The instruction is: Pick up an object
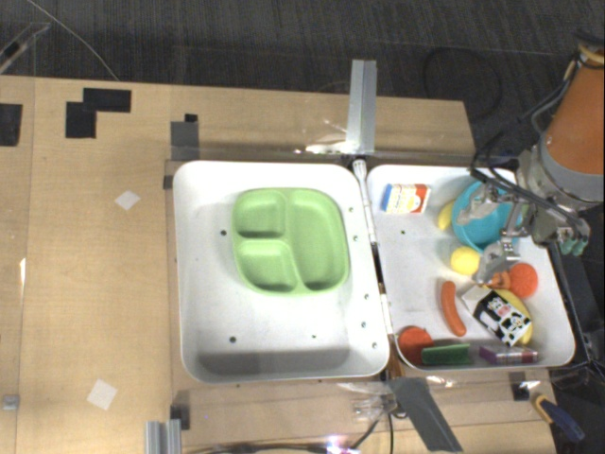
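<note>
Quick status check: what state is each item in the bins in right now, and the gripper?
green divided plate: flat in the left bin, nothing in it
teal cup: right bin, partly under the gripper
orange hot dog: lying flat, untouched
green block: lying at the near wall
small white carton: lying at the far wall
gripper: low over the right bin

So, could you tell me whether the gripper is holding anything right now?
It cannot be told: the gripper sits low among the toys by the yellow ball.
</note>
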Controlling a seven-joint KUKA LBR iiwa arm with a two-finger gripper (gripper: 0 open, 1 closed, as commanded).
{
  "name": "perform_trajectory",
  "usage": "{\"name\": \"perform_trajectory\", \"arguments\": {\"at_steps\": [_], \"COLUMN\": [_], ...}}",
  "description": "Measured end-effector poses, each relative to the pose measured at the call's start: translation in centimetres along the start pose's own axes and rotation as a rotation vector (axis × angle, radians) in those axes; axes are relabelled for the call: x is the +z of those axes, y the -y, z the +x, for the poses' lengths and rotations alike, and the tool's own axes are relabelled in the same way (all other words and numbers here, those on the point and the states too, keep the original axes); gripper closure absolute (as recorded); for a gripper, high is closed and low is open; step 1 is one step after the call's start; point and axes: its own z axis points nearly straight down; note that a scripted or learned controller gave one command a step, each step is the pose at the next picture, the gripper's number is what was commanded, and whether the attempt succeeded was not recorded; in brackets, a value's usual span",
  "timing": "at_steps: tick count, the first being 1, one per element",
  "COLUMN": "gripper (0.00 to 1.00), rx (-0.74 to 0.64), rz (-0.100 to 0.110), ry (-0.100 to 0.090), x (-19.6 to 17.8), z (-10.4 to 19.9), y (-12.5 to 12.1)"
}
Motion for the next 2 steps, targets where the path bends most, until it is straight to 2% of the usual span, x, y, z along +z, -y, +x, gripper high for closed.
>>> {"name": "perform_trajectory", "arguments": {"at_steps": [1, 2], "gripper": [0.0, 0.0], "rx": [0.016, 0.139], "rz": [-0.002, 0.001], "ry": [-0.012, 0.007], "x": [16.8, 19.3], "z": [-2.6, -0.8], "y": [3.2, 0.9]}}
